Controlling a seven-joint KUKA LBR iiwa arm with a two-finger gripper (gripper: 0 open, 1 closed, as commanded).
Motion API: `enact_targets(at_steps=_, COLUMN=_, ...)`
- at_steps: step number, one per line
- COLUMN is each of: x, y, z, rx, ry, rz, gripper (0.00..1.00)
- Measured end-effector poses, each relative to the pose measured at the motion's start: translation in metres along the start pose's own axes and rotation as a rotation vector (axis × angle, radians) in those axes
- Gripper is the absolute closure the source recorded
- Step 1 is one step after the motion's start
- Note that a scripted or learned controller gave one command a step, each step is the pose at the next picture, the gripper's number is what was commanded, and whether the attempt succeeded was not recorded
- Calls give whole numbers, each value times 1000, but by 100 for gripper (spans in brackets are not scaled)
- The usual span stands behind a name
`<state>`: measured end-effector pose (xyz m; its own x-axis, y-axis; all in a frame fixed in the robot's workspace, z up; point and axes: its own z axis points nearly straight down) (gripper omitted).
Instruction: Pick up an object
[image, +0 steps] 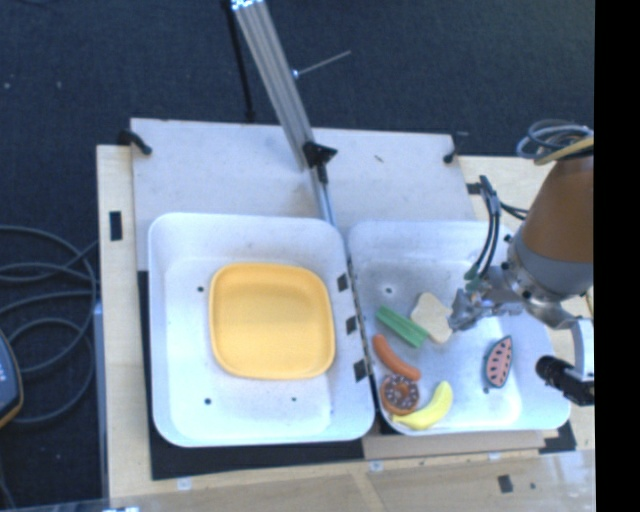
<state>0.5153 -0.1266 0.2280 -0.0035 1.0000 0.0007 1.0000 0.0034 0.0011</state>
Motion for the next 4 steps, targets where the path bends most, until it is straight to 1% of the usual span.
enact_targets(at_steps=1, x=57, y=25, z=-1, rx=0, ry=0, rz=-2, gripper=100)
enact_targets(at_steps=2, x=99, y=47, z=-12, rx=0, ry=0, rz=0, gripper=100)
enact_targets(at_steps=3, x=145, y=60, z=-17, rx=0, ry=0, rz=0, gripper=100)
enact_targets(at_steps=4, x=192, y=85, z=-6, rx=2, ry=-1, rz=1, gripper=100)
